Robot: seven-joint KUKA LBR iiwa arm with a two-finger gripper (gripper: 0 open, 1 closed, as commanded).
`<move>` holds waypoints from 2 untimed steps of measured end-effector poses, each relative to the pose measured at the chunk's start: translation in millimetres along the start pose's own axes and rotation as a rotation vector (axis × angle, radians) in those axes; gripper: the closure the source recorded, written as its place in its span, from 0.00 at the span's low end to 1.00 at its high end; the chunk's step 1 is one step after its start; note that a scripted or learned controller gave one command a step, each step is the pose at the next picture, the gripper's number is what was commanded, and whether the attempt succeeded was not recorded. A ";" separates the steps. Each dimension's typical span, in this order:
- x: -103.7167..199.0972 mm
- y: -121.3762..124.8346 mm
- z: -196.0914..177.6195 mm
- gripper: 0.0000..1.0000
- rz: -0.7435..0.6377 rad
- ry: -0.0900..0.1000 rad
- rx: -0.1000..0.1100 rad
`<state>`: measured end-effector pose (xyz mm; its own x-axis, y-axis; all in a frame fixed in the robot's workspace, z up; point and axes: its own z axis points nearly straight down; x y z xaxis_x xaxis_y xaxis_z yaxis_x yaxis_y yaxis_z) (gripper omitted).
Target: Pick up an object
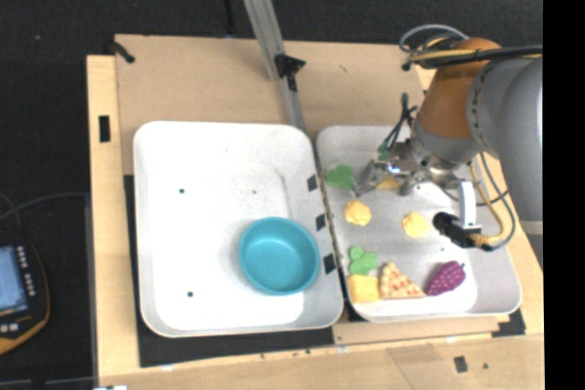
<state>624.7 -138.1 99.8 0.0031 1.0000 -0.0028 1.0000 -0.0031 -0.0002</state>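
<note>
My gripper [388, 182] hangs low over the back of the right bin [494, 283], its fingers spread open. A small yellowish piece [391, 184] shows between them, and I cannot tell whether they touch it. A green toy [340, 175] lies just left of the gripper. In front of it lie two yellow lumps [357, 214] [416, 225]. Along the bin's front edge sit a green piece [362, 260], a yellow block [363, 289], a pizza slice [398, 282] and purple grapes [445, 278].
A blue bowl [278, 255] stands in the left bin [183, 196], near its front right corner. A grey metal pole [260, 14] slants down to the gap between the bins. The arm's black cable fitting [457, 229] hangs over the right bin's right side.
</note>
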 end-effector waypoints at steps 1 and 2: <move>-1.0 1.3 -13.0 1.00 0.004 0.001 -0.005; -7.9 1.4 -57.0 1.00 -0.002 0.002 -0.004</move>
<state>626.1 -145.9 156.9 0.0012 1.0000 -0.0011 1.0000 -0.0012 0.0037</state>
